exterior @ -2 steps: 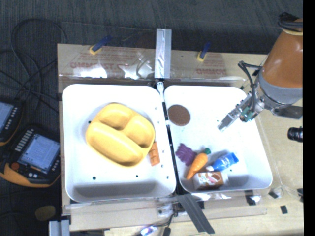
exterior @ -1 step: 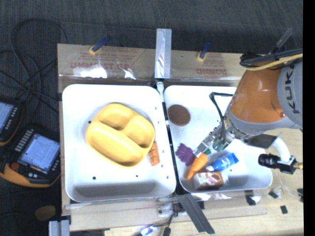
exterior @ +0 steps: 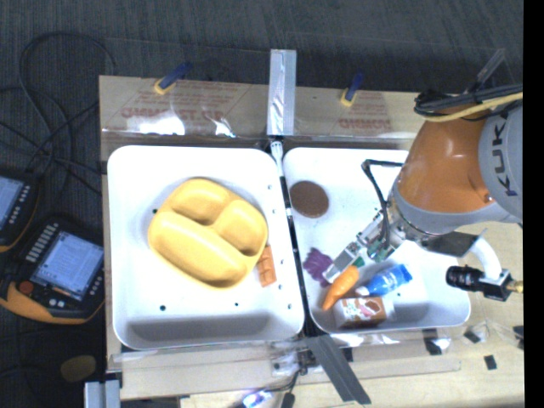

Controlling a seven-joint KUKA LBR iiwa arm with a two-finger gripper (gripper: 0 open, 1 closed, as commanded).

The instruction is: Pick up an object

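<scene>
While the gripper (exterior: 361, 251) hangs low in the right bin (exterior: 425, 317), finger spread unclear.
Orange carrot (exterior: 339, 285) lies just below its fingertips.

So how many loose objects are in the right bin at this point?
5: a brown disc at the upper left, a purple piece, an orange carrot, a blue bottle and a brown-labelled packet near the front. The arm may hide more.

The grey arm (exterior: 501, 155) at the right edge carries the dark letters "KU", cut off by the frame. The cardboard sheet (exterior: 255, 104) along the bench's far edge bears faint reddish print, too blurred to read.
</scene>
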